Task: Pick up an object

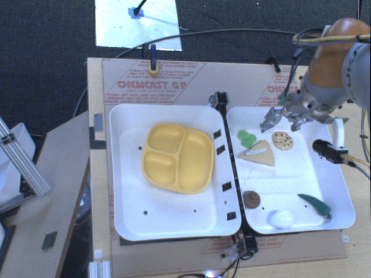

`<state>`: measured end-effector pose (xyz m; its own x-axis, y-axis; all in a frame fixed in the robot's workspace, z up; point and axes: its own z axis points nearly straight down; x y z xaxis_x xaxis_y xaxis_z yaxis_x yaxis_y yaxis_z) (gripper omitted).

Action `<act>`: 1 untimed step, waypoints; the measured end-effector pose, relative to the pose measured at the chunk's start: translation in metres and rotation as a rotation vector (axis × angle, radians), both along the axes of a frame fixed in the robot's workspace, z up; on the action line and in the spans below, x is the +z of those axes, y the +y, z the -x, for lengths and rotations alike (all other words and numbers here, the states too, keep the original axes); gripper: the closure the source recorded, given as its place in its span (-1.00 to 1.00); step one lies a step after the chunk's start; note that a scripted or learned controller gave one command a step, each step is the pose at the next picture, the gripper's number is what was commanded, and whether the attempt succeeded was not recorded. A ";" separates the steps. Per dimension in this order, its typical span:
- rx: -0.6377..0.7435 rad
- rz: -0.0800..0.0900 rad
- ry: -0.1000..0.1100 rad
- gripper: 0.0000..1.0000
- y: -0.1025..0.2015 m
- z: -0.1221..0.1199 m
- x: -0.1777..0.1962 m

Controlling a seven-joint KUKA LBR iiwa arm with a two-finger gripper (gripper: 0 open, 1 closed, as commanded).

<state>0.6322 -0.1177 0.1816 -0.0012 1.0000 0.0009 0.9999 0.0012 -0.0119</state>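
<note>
Claw (284,119), fingers spread and holding nothing, is hovering above the cookie (282,141) in the right bin (339,198) (sandwich wedge (258,154) just beside); a descending finger risks nudging either aside.

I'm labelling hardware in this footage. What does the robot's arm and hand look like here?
The arm is grey, with a rounded orange band above the wrist. A yellow cable and a dark one loop over that band. The hand is grey metal with thin, spread prongs. A white bracket carrying a black cylindrical part hangs beside it.
</note>
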 end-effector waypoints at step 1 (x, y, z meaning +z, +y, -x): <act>0.002 0.001 -0.013 -1.00 0.000 -0.003 0.008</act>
